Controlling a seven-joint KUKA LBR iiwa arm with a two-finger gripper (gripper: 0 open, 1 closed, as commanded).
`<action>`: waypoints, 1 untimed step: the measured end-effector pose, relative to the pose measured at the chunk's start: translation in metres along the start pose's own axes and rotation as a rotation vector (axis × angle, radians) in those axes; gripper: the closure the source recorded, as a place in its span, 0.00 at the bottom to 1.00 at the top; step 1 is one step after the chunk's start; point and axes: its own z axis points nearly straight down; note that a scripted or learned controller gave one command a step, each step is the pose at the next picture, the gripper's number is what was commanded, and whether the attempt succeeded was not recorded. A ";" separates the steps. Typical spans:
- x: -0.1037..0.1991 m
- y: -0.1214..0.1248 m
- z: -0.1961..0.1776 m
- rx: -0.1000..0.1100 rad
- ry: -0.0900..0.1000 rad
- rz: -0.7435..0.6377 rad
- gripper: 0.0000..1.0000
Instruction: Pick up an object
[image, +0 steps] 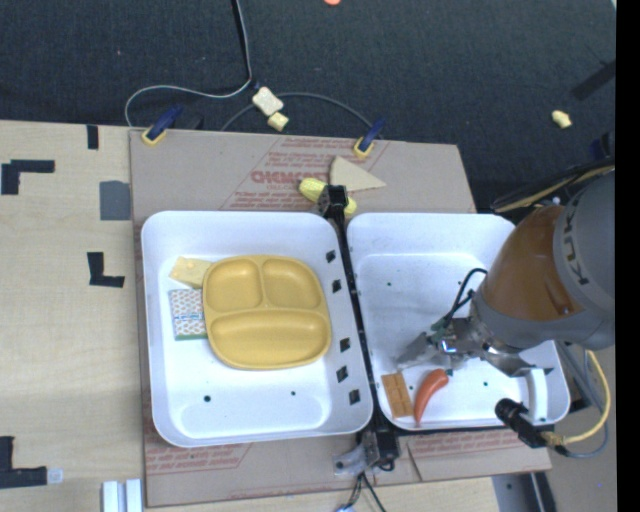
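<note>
In the right bin (420, 235), a red-orange chili-shaped toy (429, 393) lies near the front wall. A small brown waffle-like block (396, 394) sits just to its left. My gripper (432, 352) hangs low in this bin, right behind and above the chili; whether it touches the chili is unclear. The grey arm with its orange band (530, 280) covers the bin's right half. The left bin (250, 420) holds a yellow divided plate (267, 311), a cream flat piece (187, 270) and a small patterned card (186, 313) at the plate's left.
Black clips (344, 330) run along the wall between the two bins. A yellow piece (313, 187) and a tan wedge (356, 175) lie on the cardboard behind the bins. Cables trail at the back and at the front right.
</note>
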 end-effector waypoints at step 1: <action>0.017 0.043 0.019 -0.010 -0.006 0.000 0.00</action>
